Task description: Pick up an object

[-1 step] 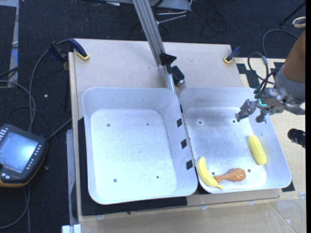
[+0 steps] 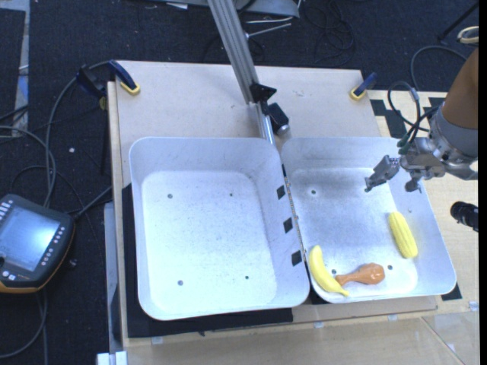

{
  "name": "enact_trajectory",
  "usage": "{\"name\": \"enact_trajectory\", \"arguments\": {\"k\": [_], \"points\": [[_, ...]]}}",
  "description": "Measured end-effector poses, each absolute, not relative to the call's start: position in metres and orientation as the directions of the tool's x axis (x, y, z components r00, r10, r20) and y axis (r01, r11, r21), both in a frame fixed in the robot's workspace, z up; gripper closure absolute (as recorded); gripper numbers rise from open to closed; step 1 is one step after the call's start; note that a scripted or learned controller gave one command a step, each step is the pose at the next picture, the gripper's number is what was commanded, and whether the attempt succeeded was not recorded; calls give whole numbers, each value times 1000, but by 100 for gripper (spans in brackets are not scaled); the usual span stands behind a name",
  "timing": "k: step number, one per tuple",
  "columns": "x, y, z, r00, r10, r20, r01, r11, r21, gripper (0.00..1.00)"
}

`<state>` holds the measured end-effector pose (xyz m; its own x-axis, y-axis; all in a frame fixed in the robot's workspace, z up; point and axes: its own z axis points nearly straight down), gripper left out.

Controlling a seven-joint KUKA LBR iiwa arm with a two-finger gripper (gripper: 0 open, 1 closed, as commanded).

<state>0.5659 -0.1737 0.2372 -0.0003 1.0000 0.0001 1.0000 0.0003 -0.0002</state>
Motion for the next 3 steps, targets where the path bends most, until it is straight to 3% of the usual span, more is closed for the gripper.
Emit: {"name": "enact_trajectory", "arguments": {"k": [1,2,3], "points": [[571,-175,176,0,1000,1,1000,0,-5,0],[563,-167,123,0,1000,1,1000,0,-5,0],[562,-167,94,0,1000,0,1000,0,-2,0]]}}
